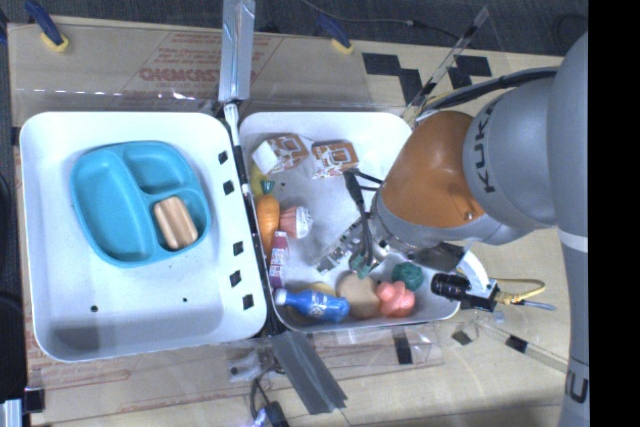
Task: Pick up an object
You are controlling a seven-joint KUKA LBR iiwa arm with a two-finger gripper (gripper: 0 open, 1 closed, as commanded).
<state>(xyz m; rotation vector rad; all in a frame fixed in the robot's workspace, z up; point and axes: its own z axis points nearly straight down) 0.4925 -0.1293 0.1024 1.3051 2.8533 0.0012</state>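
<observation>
My gripper (350,250) reaches down into the right bin (330,127), mostly hidden under the orange wrist band and grey arm. Its metal tip hangs over the bin's lower middle, just above a tan lump (356,293). Around it lie a pink toy (397,298), a green piece (408,273), a blue bottle (312,305), an orange carrot (267,215) and two brown-and-white packets (334,156). I see nothing between the fingers.
The left bin (60,305) holds a blue divided plate (110,205) with a tan bread roll (176,222) in its lower right compartment. A metal bar (236,45) stands between the bins at the back. Cables trail at the bench's right.
</observation>
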